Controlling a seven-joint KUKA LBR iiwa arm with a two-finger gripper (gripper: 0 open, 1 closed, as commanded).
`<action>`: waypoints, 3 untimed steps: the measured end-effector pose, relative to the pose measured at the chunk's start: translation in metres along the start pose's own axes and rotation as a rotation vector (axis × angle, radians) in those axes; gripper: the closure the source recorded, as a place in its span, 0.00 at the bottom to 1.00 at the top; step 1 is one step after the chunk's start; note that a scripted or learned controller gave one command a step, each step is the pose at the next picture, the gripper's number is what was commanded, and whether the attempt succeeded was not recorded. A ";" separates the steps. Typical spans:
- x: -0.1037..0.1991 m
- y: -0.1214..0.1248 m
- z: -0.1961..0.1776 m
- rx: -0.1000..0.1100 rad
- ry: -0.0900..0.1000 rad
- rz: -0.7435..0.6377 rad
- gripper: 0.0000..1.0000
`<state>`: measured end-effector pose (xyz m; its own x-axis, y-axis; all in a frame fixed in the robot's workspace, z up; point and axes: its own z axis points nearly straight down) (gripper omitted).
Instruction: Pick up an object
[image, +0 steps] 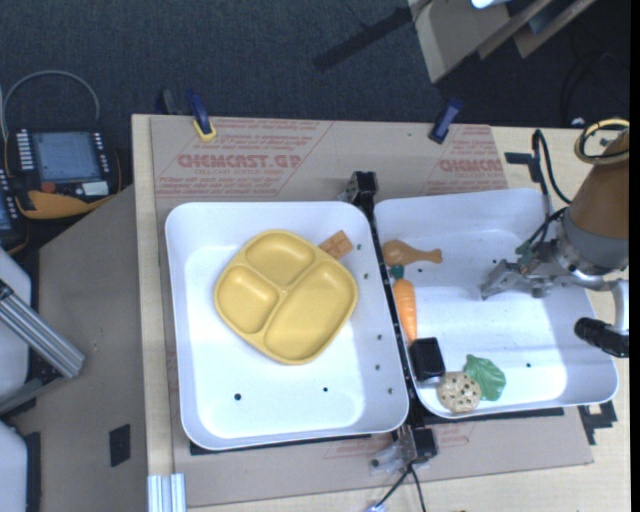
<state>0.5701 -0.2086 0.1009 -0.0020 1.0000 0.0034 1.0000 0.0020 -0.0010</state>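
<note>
Right bin (520, 215) holds the candidates: carrot (405, 309) against the left wall, drumstick (409, 254) above it, black block (427, 358), cookie (459, 392) and green leaf (486, 373) at the front. Carrot looks like light rigid plastic, probably slick; grip mid-body across its width. Tool (500, 279) hangs over bare bin floor, well right of the carrot, holding nothing; can't tell how far it's spread.

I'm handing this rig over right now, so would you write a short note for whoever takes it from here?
Gripper: over the right bin, right of centre, fingers pointing left; nothing between them.
Right bin items, along its left and front: chicken drumstick, carrot, black block, cookie, green leafy piece.
Left bin: yellow divided plate, with a small brown piece at its far edge.
Done: nothing picked up.
Left: choose an object, close on it, lift.
</note>
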 end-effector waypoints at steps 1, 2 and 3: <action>-0.003 0.003 -0.015 -0.015 -0.010 0.001 1.00; -0.008 0.010 -0.076 -0.006 -0.006 0.001 1.00; -0.003 0.005 -0.121 -0.005 -0.006 0.001 1.00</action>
<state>0.5748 -0.2124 0.2220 -0.0009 1.0000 -0.0022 1.0000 0.0009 0.0036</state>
